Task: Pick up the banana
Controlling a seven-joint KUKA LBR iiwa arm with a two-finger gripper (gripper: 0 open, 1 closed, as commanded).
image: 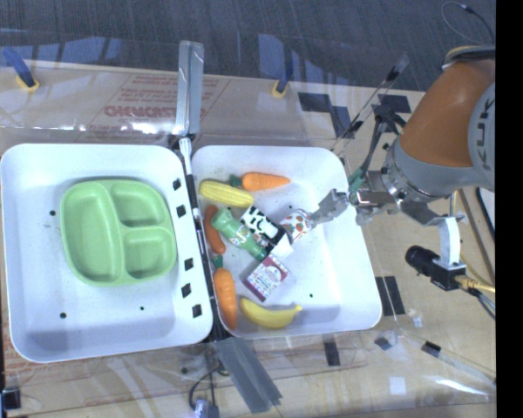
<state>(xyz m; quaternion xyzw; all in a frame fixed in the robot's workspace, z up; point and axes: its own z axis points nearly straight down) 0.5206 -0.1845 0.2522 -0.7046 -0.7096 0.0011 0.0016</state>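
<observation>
We see two white bins side by side on the table. The left bin holds a green divided tray. The right bin holds the clutter.

The banana lies near the front edge of the right bin, its long axis running roughly left to right, bowed so that both tips turn up toward the back of the bin; its right tip ends in a dark stem. Just above it sits a small maroon packet, and just to its left an orange carrot lies lengthwise along the bin's left wall.

Further back we find a corn cob, a second carrot, a green bottle and a black-and-white carton.

The jaws hang over the right side of the bin, well apart from the banana. We cannot tell whether they are spread or pressed together.
</observation>
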